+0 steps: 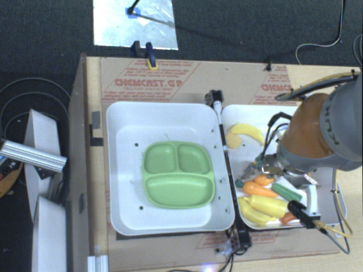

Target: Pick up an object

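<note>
The right bin [245,118] holds a yellow banana [244,132] near its back left. Toward the front lie an orange carrot-like piece [258,190], a green piece [287,192] and a yellow piece [262,208]. The arm's orange-banded wrist [306,132] hangs over the bin's right half. My gripper [262,169] reaches down at the cluster of orange pieces, just above them. The wrist and cables hide its fingers.
The left bin [122,152] bears a green three-compartment plate [178,173]. A black divider bar [223,152] runs between the bins. Cardboard lines the bench behind them. Cables trail at the right front edge [334,228].
</note>
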`<act>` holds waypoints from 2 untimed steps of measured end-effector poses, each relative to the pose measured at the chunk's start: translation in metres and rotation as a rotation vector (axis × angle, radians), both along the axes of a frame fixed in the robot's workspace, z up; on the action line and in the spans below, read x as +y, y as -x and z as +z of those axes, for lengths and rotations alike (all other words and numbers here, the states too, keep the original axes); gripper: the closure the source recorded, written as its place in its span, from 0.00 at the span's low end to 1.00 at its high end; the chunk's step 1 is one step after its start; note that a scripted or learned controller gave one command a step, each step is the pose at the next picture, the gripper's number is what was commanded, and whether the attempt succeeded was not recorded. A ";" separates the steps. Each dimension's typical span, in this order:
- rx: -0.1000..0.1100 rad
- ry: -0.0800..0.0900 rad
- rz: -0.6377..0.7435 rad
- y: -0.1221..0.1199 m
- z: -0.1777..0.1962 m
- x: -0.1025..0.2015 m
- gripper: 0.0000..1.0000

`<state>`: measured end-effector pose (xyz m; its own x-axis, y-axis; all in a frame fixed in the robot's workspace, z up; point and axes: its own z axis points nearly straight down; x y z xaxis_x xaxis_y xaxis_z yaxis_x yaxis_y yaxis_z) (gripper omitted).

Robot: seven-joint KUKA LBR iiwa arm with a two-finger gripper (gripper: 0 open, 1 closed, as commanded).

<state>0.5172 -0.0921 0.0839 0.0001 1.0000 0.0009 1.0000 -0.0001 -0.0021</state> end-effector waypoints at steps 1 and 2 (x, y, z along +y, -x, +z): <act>-0.004 0.001 0.002 -0.002 0.011 0.000 1.00; -0.018 0.000 0.013 -0.078 0.107 0.061 1.00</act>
